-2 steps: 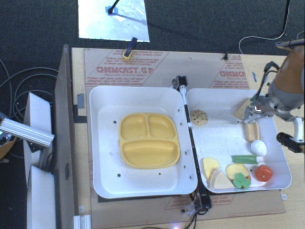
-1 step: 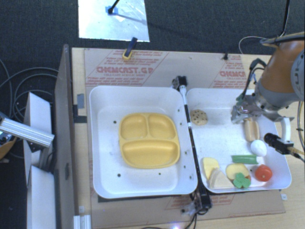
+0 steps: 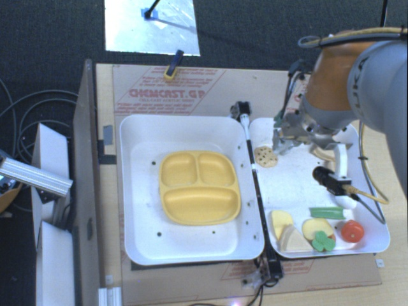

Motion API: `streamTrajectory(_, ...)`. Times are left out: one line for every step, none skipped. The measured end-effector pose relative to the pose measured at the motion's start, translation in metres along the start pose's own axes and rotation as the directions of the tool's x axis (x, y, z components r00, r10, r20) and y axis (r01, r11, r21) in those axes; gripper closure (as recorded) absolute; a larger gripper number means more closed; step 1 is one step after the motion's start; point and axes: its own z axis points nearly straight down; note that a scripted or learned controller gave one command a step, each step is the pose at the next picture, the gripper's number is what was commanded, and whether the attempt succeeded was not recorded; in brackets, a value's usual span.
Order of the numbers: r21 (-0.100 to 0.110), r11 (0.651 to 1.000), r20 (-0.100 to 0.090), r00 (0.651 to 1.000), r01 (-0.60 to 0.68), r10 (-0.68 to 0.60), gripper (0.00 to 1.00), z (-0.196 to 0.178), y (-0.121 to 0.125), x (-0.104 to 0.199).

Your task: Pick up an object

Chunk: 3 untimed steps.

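The gripper (image 3: 282, 141) on the grey arm (image 3: 376, 75) hangs low over the far corner of the bin nearer the arm (image 3: 294, 187), close to the wall it shares with the other bin. Whether the gripper is open or closed cannot be told from here. A round speckled cookie (image 3: 266, 156) lies just beside it on the bin floor, close against that shared wall. Along the near edge of the same bin sit a green bean (image 3: 326, 213), a red tomato (image 3: 352, 231) and yellow fruit pieces (image 3: 280, 220). A yellow divided plate (image 3: 199, 187) lies flat in the middle of the other bin (image 3: 141, 146).
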Motion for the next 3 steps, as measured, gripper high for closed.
streamTrajectory(0.003, 1.000, -0.003, 1.000, 0.001, -0.001, 1.00, -0.004, -0.015, 0.105)
streamTrajectory(-0.003, 1.000, 0.006, 1.000, -0.020, 0.020, 1.00, -0.051, -0.010, 0.020)
streamTrajectory(0.001, 1.000, 0.003, 1.000, -0.007, 0.007, 1.00, -0.031, 0.019, 0.071)
